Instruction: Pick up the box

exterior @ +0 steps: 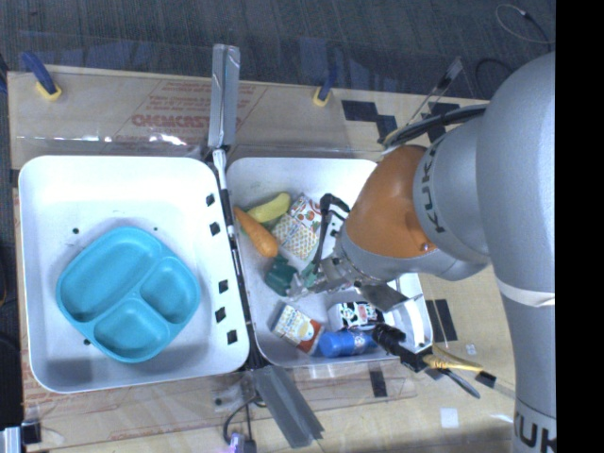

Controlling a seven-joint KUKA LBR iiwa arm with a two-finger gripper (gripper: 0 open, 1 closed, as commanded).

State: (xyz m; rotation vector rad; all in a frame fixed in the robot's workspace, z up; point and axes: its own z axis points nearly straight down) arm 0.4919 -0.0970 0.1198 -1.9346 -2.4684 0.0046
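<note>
While the arm hangs over the right bin (pixel 283 170), aim matters most.
Box: small carton (pixel 296 327) lies near the bin's near edge, touching a blue bottle (pixel 345 343).
Gripper (pixel 316 274): above a green item (pixel 280 276); finger spread cannot be told.
Approach: shift nearward, straddle the carton alone.

We see dark grey carpet (pixel 142 12) across the top, ribbed in texture. Below it lies a pale wooden bench top (pixel 123 111) with faint red printing, and blue clamps (pixel 40 75) grip its far edge. Black tape squares (pixel 370 116) mark the wood at right. A thin cable (pixel 524 22) loops on the carpet. Light is even.
</note>
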